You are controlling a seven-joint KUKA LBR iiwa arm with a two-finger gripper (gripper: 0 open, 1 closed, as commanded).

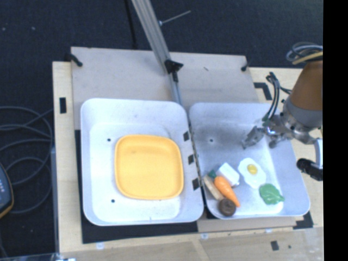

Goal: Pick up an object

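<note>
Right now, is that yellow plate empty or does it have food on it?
Empty. The yellow plate lies flat in the left bin with a bare surface; the toy food sits in the right bin.

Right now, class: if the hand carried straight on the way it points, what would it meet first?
The hand points left and downward, so it would probably meet the bare floor of the right bin first. The fried egg lies nearer the camera, off that line. Depth is uncertain.

Two white bins sit side by side on the surface (65, 145). The left bin (98, 118) holds a yellow plate (148, 166). The right bin (217, 118) holds a fried egg (252, 172), a carrot (225, 188), a white block (228, 173) and a green piece (269, 193) near its front edge. The gripper (261, 136) hangs over the right bin's middle, apart from these things.
</note>
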